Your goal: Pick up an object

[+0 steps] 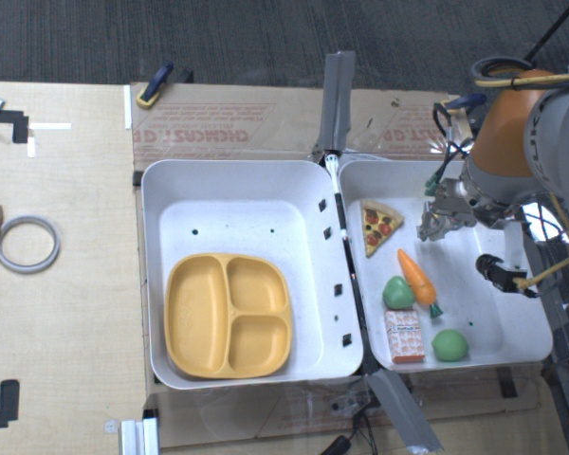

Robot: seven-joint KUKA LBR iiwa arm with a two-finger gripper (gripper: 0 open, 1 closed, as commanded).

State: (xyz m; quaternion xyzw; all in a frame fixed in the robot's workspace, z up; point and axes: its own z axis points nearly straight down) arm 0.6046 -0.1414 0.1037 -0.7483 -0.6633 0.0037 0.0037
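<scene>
The right bin (pixel 512 349) holds a pizza slice (pixel 379 226), an orange carrot (pixel 416 279), a green rounded vegetable (pixel 396 294), a green ball (pixel 449 345) and a small red and white carton (pixel 405 336). My gripper (pixel 436 229) hangs over the upper middle of this bin, right of the pizza slice and above the carrot. It is open, with nothing between its fingers. In the left bin (pixel 228 192) lies a yellow divided plate (pixel 229 313).
A grey post (pixel 338 102) rises between the two bins at the back. A roll of tape (pixel 27 244) lies on the bench at far left, and a blue clip (pixel 155 83) on the cardboard behind the left bin. Cables hang beside the arm at right.
</scene>
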